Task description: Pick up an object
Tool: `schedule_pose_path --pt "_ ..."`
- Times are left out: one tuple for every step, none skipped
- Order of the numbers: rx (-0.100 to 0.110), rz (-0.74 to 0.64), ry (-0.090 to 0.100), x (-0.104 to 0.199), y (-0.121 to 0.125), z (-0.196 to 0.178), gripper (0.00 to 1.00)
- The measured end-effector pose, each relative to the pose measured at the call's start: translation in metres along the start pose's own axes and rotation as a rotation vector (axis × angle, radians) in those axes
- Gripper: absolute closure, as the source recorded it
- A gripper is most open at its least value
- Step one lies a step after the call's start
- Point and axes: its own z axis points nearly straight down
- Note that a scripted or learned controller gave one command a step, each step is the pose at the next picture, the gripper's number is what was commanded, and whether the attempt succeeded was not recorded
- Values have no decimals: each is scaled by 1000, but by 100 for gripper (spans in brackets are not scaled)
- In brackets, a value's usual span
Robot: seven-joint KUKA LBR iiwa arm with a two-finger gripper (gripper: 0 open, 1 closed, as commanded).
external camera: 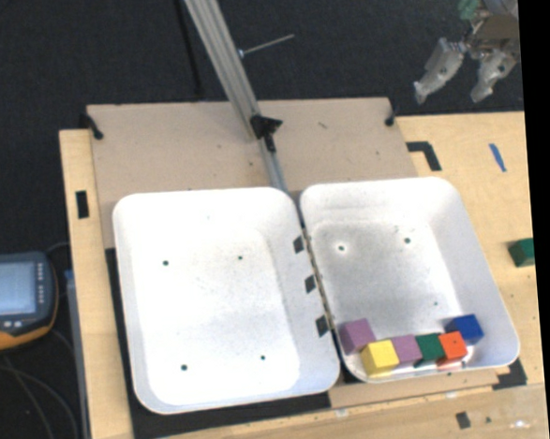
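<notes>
Nothing picked yet, judging by the layout: every block sits in a bin, none is lifted.

Left to right. A teach pendant [13,296] lies at the far left edge, off the bench. The left bin [139,223] has a bare white floor with a few dark specks. One aluminium rail [232,71] slants down from the top to the seam between the two bins.

The right bin [443,202] holds all the blocks, bunched along its near edge, touching or just beside each other. Count: two purple blocks, the first purple block [357,333] further left and the second purple block [407,348] just right of the yellow; one yellow block [380,356]; one green block [429,348]; one orange block [452,346]; one blue block [465,327] at the right end. Something white with a red trace lies under the orange one, too small to tell. That makes six clear blocks, all in the right bin.

One more green object [521,252] sits on the bench right of the bin, cut by the frame.

The gripper [462,74] hangs at the top right, above the bench corner, well apart from the blocks, its two pale fingers spread with nothing between them.

Left to do: travel to the near edge of the right bin, descend, close on a block, lift. Basically the whole task.
</notes>
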Motion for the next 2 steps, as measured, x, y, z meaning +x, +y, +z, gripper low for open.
schedule_pose_path --pt "12 1 1 -2 12 40 0" --pt "3 1 1 -11 3 -8 0"
